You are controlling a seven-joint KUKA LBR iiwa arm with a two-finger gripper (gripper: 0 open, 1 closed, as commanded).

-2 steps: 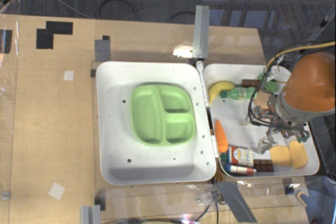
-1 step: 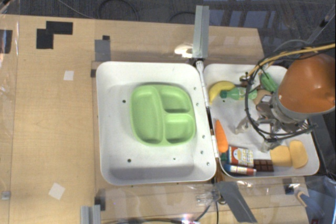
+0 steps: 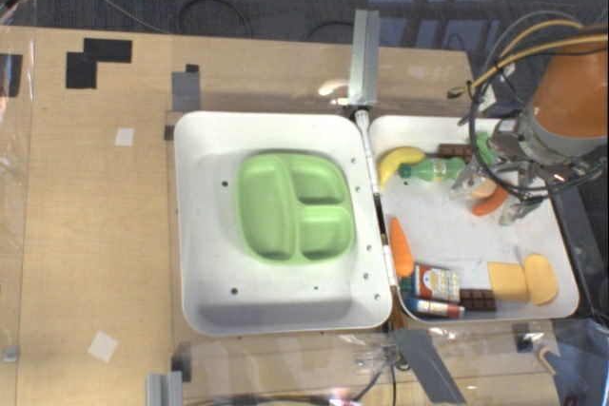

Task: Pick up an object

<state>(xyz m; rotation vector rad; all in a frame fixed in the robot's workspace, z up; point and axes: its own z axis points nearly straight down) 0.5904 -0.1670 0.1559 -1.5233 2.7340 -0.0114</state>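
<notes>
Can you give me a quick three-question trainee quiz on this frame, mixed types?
1. True or false: the green divided plate lies in the left bin.
2. Multiple choice: which thing lies along the right bin's left wall? A) the carrot B) the banana C) the green bottle
3. Short answer: over which bin does the gripper hang, and in which part of it?

Key
1. True.
2. A. The banana and the green bottle sit near the far wall.
3. The right bin, its far right part, close to an orange-red item.
</notes>
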